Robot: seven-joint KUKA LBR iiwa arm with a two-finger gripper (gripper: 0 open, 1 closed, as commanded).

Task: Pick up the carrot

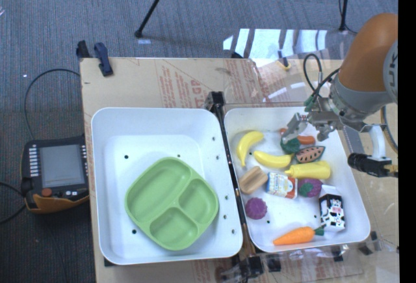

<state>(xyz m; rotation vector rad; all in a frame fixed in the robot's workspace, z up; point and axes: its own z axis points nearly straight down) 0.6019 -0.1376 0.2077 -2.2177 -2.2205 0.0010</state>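
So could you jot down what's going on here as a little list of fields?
goal: pick up the carrot
carrot position: near front edge of the right bin, lying flat
gripper: above the bin's far side, away from the carrot
carrot's neighbours: milk carton, purple fruit
left bin: holds a green divided plate
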